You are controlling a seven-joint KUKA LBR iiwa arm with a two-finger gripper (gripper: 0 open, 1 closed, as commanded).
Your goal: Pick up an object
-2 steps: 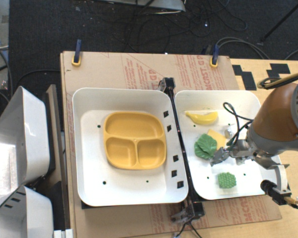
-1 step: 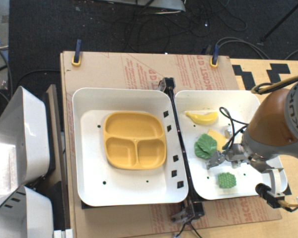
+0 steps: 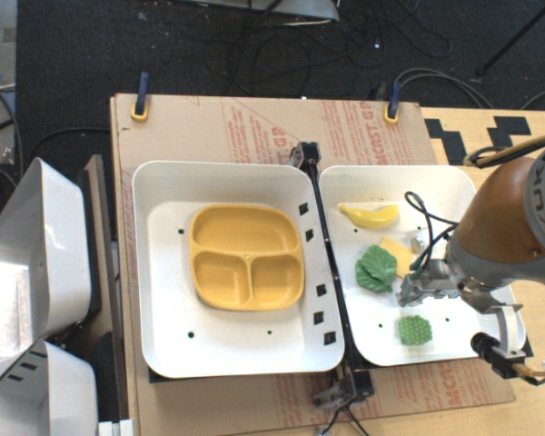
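Observation:
The right bin point(image 3: 450, 182) holds a yellow banana-shaped piece point(image 3: 370, 213) at its far side, a pale yellow block point(image 3: 399, 252) and a crumpled green leafy piece point(image 3: 375, 268) in the middle, and a round knobbly green piece point(image 3: 415, 331) near the front. My gripper point(image 3: 416, 289) is low in this bin, just right of the leafy piece, in front of the yellow block and above the knobbly green piece. The arm's orange band point(image 3: 509, 212) hangs over the bin's right side and hides that part of the floor.
The left bin point(image 3: 163, 271) holds a yellow three-compartment tray point(image 3: 247, 255). A black divider point(image 3: 322, 252) runs between the bins. A cable point(image 3: 418, 209) loops from the wrist over the right bin. White containers point(image 3: 32, 252) stand off the bench at far left.

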